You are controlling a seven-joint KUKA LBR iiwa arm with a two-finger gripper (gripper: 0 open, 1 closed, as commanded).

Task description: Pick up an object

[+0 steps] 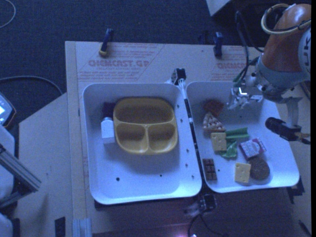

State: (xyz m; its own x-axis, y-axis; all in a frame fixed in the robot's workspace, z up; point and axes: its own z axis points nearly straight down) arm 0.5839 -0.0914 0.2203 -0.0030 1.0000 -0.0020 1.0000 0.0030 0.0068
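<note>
I hung my gripper (242, 99) over the far edge of the right bin (291, 162); whether it was open or shut, I could not tell. The toy foods lay nearer the bin's middle: a pizza slice (212, 123), cheese (218, 141) and a cookie (259, 170).

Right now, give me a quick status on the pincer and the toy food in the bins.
Pincer over right bin, far end. Nothing seen held. Toy food clustered nearer: pizza slice, cheese. Yellow tray in left bin.
</note>
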